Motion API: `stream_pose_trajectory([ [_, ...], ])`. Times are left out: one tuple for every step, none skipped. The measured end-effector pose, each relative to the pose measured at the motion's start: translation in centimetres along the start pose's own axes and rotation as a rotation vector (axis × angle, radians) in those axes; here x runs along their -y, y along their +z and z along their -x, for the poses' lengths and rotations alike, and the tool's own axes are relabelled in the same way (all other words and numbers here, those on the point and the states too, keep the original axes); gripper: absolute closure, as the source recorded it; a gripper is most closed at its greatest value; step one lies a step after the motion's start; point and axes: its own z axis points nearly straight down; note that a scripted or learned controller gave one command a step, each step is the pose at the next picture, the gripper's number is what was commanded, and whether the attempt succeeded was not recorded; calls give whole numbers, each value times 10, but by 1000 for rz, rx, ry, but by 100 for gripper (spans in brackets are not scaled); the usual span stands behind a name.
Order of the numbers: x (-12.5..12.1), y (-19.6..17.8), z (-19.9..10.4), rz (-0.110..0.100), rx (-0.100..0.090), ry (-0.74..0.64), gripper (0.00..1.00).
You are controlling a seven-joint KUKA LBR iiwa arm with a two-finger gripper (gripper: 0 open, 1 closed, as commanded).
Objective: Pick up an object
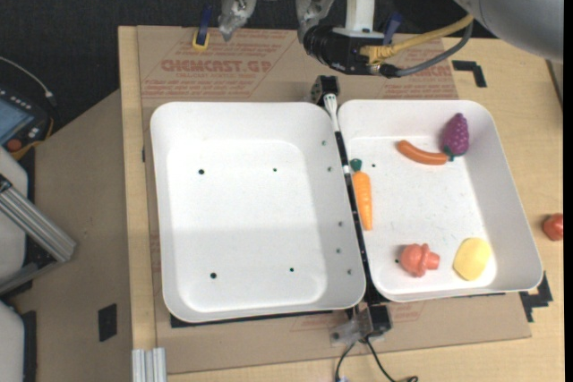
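Note:
My gripper (pixel 274 13) hangs above the cardboard behind the two bins, open, with nothing between its fingers (pixel 235 10). The right bin (pixel 501 192) holds an orange carrot (pixel 362 199) along its left wall, an orange sausage (pixel 422 154) and a purple bunch of grapes (pixel 455 134) at the back. At its front lie a red-pink toy (pixel 417 258) and a yellow lemon (pixel 472 258). All of them lie well in front of the gripper and to its right.
The left bin (pixel 170 192) sits beside the right one on a cardboard sheet (pixel 224 63). A small red object (pixel 553 227) lies outside the right bin at the frame's right edge. A blue-yellow clip (pixel 202 33) stands on the cardboard near the gripper.

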Motion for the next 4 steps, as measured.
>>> stream_pose_trajectory([
  [-55, -57, 42, 5, 1, 6, 0],
  [-3, 104, 31, -21, 6, 2, 0],
  [7, 68, 106, -2, 3, 9, 0],
  [5, 22, 219, 4, 5, 13, 0],
])
